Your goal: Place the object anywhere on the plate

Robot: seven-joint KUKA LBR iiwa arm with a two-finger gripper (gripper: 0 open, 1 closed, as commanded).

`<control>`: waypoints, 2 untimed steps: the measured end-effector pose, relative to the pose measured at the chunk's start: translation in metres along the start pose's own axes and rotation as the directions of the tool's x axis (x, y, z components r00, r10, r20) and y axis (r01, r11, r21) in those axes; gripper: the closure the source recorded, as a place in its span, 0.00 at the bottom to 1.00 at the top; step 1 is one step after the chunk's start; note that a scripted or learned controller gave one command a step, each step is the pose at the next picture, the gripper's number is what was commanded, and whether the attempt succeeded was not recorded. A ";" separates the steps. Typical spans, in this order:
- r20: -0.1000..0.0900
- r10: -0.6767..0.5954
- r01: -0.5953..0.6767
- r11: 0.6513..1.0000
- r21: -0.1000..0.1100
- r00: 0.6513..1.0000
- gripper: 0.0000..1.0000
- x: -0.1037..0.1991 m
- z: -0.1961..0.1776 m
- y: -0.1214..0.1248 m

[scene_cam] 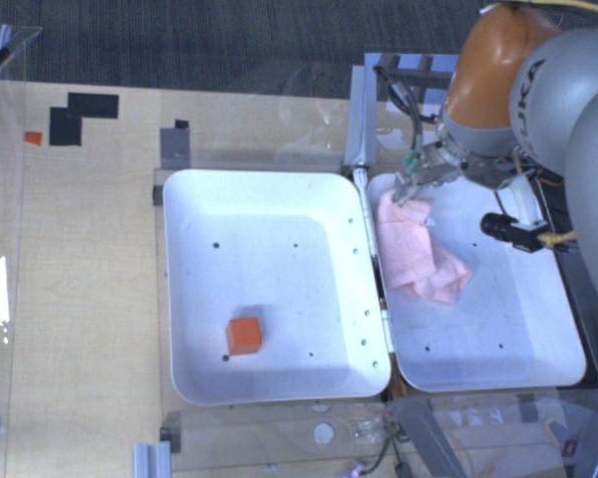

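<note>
We are seeing the claw (416,185) resting over the far left corner of the right white bin (518,352), seemingly pinching the far edge of the crumpled pink cloth (419,252), while a small orange cube (244,336) is sitting in the left white bin (279,202).

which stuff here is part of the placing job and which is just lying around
Part of the job:
- pink cloth in the right bin, under the gripper; likely the object
- no plate that I can make out

Lying about:
- orange block in the left bin
- black patches on the bench
</note>
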State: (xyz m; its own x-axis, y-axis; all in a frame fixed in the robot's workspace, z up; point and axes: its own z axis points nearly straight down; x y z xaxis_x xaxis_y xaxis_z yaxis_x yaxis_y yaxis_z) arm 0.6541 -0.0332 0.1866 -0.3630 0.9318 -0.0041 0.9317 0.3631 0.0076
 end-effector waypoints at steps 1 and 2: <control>0.001 -0.008 0.008 1.000 -0.003 1.000 1.00 0.000 -0.040 0.003; -0.001 -0.400 0.400 0.916 -0.002 0.916 1.00 0.055 -0.032 0.004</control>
State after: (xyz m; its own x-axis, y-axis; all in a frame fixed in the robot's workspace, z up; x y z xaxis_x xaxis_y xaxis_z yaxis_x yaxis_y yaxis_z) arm 0.6380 0.0195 0.2188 -0.7055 0.7087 -0.0063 0.7086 0.7055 0.0072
